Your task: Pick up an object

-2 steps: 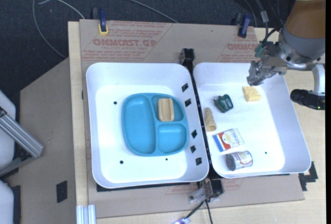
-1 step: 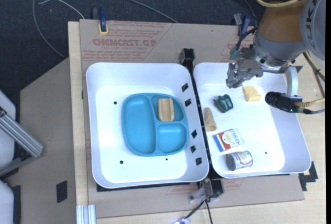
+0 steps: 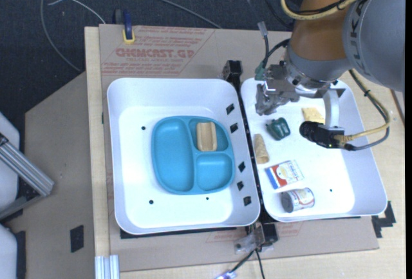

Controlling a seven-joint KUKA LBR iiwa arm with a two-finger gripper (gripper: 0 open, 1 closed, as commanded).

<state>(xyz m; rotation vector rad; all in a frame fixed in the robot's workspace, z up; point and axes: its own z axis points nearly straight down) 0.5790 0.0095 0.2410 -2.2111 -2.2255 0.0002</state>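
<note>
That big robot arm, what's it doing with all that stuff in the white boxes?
The robot arm is reaching in over the right bin, and its end effector hangs near the back of that bin. Below it lie a small dark green object, a cork-like piece, a small red, white and blue packet and a small can. It holds none of them. The left bin has a blue divided plate with a tan block on it.
</note>
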